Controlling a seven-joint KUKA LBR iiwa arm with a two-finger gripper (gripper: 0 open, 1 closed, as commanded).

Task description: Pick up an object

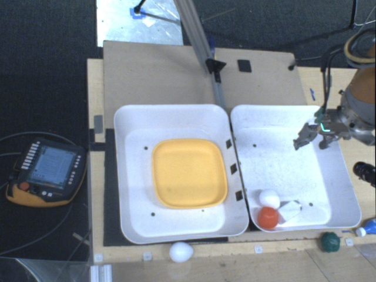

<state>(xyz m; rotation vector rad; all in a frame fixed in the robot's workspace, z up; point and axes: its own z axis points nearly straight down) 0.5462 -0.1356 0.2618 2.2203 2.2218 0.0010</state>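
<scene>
Camera view finding: the end effector (314,138) hangs over the right bin (341,175) with fingers spread and nothing between them, well apart from the red ball (268,217) and white ball (269,198) in its near-left corner, so the pick is not yet done.

- a teach pendant (46,175) sits on the dark floor off to the left, cable trailing from it
- a white egg-shaped thing (181,252) lies on the bench just in front of the left bin
- a dark green ball (329,241) rests by the right bin's near corner, with a blue and white bit (365,229) just beside it
- a metal pole (197,28) slants over the back
- a small black square (244,66) lies on the cardboard sheet (153,75)
</scene>
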